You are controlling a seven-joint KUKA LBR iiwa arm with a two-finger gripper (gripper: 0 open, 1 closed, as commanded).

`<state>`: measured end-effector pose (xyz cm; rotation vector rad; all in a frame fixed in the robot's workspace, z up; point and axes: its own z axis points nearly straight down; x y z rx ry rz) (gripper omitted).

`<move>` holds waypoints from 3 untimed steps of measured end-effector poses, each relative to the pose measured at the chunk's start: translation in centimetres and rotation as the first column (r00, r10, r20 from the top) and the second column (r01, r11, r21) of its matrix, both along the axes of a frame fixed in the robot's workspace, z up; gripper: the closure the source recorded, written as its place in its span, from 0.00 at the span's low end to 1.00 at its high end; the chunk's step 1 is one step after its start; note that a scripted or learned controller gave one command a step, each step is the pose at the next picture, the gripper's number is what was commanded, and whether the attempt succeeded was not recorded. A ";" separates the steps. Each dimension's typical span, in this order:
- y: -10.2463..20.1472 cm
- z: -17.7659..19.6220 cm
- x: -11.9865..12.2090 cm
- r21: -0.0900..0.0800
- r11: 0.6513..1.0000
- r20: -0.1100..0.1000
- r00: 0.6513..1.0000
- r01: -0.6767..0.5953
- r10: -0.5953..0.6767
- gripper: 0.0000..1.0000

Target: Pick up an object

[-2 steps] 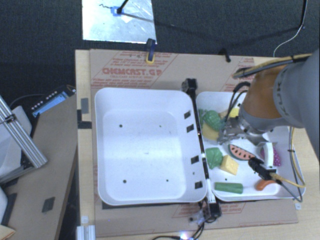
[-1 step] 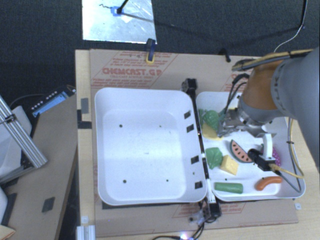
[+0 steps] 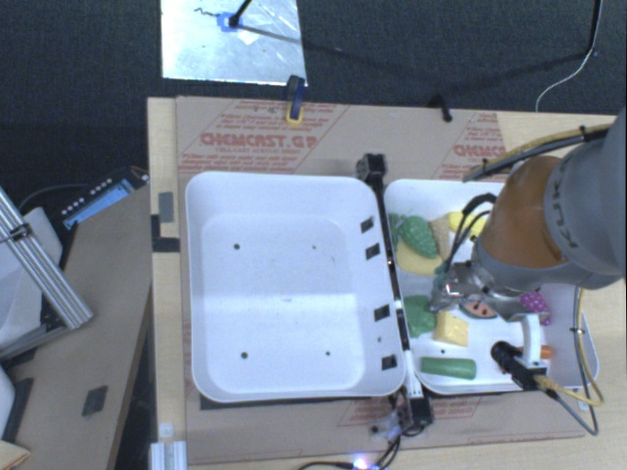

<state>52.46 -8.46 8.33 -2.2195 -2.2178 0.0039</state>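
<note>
The right bin holds several toy food pieces: a dark green bumpy piece, a yellow piece, a light green piece, a pale yellow wedge, a green cylinder near the front rim, and a purple piece. My gripper is down in this bin, right above the pale yellow wedge and beside the light green piece. The orange-banded wrist covers the bin's right half. A small pink and orange piece lies just right of the gripper.
The left bin is a white tray to the left of the arm. Black clips run along the divide between the bins. A shiny metal sheet lies at the back, and cables loop at the right bin's front corner.
</note>
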 end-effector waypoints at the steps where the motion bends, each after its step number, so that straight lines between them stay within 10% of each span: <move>1: 0.0 1.2 0.4 -0.001 1.000 0.007 1.000 -0.003 0.003 1.00; 3: 0.0 0.1 1.3 -0.001 1.000 0.007 1.000 -0.005 0.005 1.00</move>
